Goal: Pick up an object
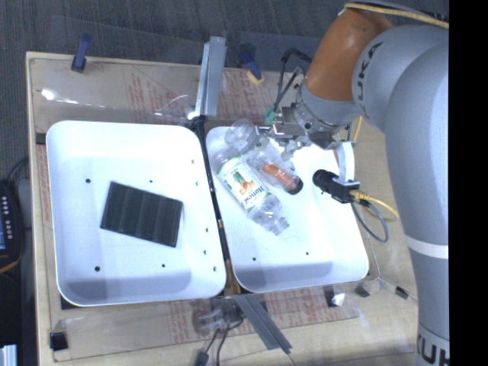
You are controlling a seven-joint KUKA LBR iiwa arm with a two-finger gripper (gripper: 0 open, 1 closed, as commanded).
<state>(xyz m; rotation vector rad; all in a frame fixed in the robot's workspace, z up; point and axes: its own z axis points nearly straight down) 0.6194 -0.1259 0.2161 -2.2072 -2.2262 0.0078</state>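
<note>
The right bin (324, 242) holds a heap of clear plastic bottles at its upper left. One bottle (248, 191) lies flat with a white, green and orange label. A smaller bottle (280, 175) with an orange label and a dark cap lies across it. A clear crumpled piece (238, 136) sits at the bin's top corner. My gripper (284, 133) hangs over the top of this heap, just above the smaller bottle, under the orange band (343, 44) of the arm. A black ridged pad (142, 213) lies flat in the left bin (61, 166).
A black cylindrical fitting (333, 185) with a yellow cable (377, 212) juts over the right bin's right rim. A metal bar (210, 75) stands behind the divide between the bins. The grey arm (415, 128) covers the right side.
</note>
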